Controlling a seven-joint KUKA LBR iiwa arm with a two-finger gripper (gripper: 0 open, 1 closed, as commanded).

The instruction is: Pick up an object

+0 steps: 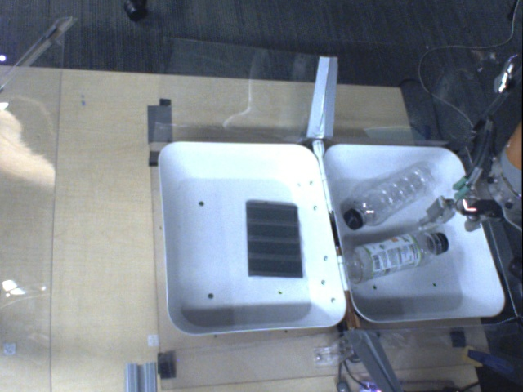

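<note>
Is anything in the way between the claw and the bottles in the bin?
No, nothing visible blocks it. The claw is over the right bin, just above the cap end of the labelled bottle. The other clear bottle lies beside it to the left, not in between.

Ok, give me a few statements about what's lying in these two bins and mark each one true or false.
1. The dark ribbed rectangular pad lies in the left white bin. True.
2. Two clear plastic bottles lie in the right white bin. True: the clear bottle with a label and the clear bottle without a label.
3. Both bottles stand upright. False: both lie on their sides.
4. The labelled bottle lies farther from the camera than the unlabelled one. False: it is the nearer one.
5. The claw hangs over the left bin. False: it is over the right bin, near its right side.
</note>
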